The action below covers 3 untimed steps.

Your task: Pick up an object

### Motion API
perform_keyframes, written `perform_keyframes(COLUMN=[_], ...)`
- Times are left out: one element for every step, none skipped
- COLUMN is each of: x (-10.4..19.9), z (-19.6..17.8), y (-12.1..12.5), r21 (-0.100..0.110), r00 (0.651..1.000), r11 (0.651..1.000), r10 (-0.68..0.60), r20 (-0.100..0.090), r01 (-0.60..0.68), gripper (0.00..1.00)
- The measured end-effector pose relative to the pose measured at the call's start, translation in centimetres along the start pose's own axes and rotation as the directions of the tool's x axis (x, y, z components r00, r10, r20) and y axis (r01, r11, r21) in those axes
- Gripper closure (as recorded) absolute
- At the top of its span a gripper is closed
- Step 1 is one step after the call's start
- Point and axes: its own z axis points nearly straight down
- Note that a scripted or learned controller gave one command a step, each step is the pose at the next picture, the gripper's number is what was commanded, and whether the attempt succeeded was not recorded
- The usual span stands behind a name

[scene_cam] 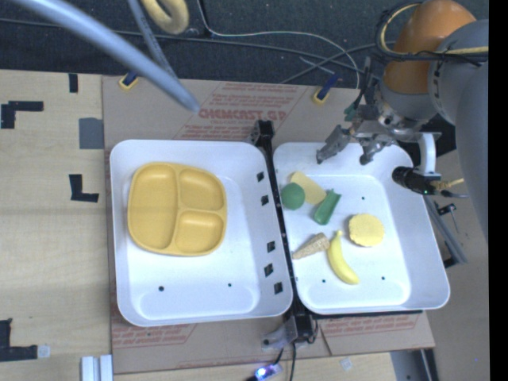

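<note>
My gripper (349, 151) hangs over the back edge of the right bin (397, 292), its two dark fingers spread open with nothing between them. Below it in that bin lie several toy foods: a green ball (293, 197) against a pale yellow wedge (309, 187), a green block (326, 206), a round yellow piece (366, 230), a banana (342, 260) and a tan wedge (311, 247). The nearest items, the green ball and yellow wedge, sit a little in front and to the left of the fingers.
The left bin (159, 292) holds a yellow divided plate (176, 209). A black divider with clips (274, 213) runs between the bins. Cables (317, 54) trail across the dark floor behind, and a grey pole (103, 34) slants over the upper left.
</note>
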Motion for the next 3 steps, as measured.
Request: perform_keyframes(x=[0.0, 0.2, 0.2], z=[-1.0, 5.5, 11.0], y=[0.3, 0.4, 0.3], r21=[-0.015, -0.01, -0.01], r00=[1.0, 1.0, 1.0], r11=[1.0, 1.0, 1.0], r10=[-0.003, -0.004, -0.003], r20=[0.002, 0.002, 0.003], r01=[0.003, 0.004, 0.003], gripper=[0.0, 0.0, 0.0])
